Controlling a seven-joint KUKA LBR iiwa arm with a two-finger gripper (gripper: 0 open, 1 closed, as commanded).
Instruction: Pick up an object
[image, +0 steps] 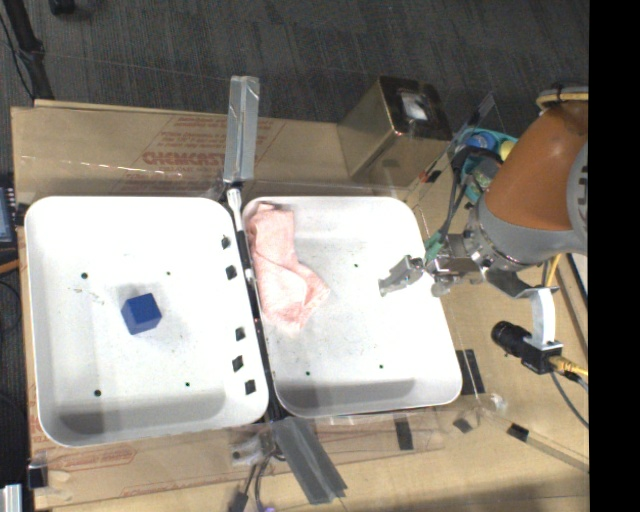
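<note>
— Where's your target?
— The pink cloth lies crumpled at the left side of the right bin. My claw, mid-right of frame, carries nothing; spread or pressed together, I cannot tell.
— Handling?
— Soft and light, I judge; pinch a raised fold.

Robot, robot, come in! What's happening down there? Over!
Gripper over right bin, nothing held. Pink cloth by divider. Blue cube in left bin. Nothing blocking.

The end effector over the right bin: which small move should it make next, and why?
Probably slide left toward the pink cloth. The end effector hangs above bare floor of the right bin with nothing between its fingers, and the cloth is the nearest object.
</note>
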